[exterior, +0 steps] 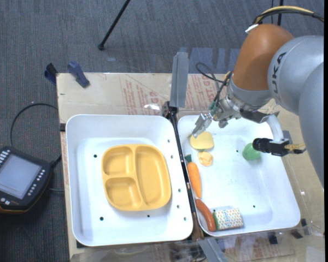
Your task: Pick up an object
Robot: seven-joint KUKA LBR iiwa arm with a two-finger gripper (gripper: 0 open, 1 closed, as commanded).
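My gripper [201, 126] hangs over the back left part of the right bin [273, 201], just above a flat yellow piece [203, 142]. No object shows in it. A smaller pale yellow piece [205, 159] lies just in front of that one. An orange carrot [193, 179] lies along the bin's left wall, with a red sausage [205, 214] and a small patterned box [228, 218] at the front. A green object [251, 152] sits toward the right.
The left bin [82, 201] holds a yellow divided plate [135, 177]. A black fitting [268, 145] on the arm reaches in beside the green object. A grey upright post [179, 83] stands behind the wall where the bins meet.
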